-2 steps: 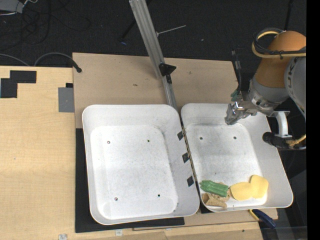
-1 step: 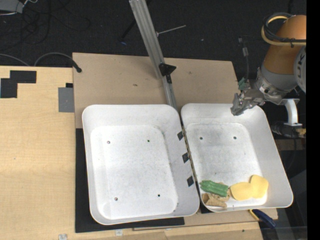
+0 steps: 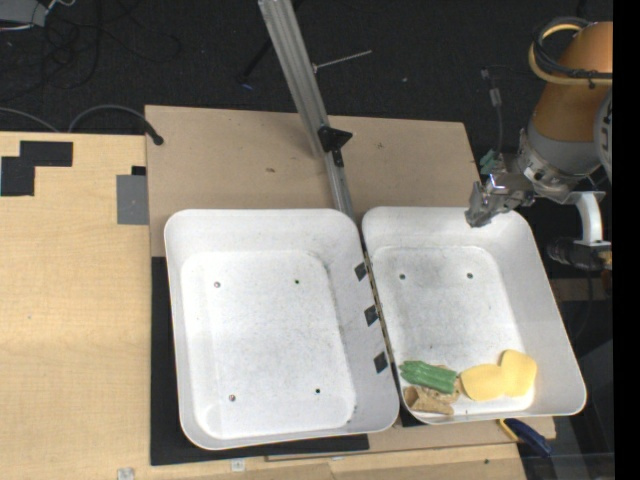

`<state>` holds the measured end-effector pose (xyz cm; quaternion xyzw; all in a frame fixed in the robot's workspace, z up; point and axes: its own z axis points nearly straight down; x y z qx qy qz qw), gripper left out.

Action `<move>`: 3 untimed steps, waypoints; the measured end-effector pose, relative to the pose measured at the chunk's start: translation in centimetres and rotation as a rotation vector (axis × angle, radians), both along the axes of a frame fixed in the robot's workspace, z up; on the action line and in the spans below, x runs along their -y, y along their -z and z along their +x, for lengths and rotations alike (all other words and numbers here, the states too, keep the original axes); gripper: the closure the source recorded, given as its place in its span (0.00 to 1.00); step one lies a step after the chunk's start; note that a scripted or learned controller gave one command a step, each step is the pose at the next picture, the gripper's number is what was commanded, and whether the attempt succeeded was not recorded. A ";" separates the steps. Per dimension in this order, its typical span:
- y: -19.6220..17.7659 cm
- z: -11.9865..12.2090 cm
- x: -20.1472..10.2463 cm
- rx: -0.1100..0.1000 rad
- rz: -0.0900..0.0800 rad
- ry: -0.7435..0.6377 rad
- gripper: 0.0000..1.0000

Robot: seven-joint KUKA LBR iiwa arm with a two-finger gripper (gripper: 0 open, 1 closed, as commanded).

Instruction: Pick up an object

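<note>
nearest, the right bin (image 3: 560, 313) has its objects bunched in the front corner: a green piece (image 3: 430, 374) and a tan scrap (image 3: 433, 400) touching, a yellow piece (image 3: 500, 377) just beside them, likely slid there. left bin (image 3: 180, 308) sits alongside. farther back, the gripper (image 3: 484, 208) hangs over the right bin's rear rim, well apart from them; its grip can't be read, nothing seen held.

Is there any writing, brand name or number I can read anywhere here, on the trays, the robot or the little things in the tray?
No readable text anywhere.
Left bin: plain white, only small dark dots.
Right bin: the same.
Green object, yellow object, tan object: no labels visible.
Arm's orange band and gripper: no marking legible.
</note>
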<state>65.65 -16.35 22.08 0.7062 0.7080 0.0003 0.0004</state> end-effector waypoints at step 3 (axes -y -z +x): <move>0.6 -3.1 -14.7 -0.005 0.003 -0.001 1.00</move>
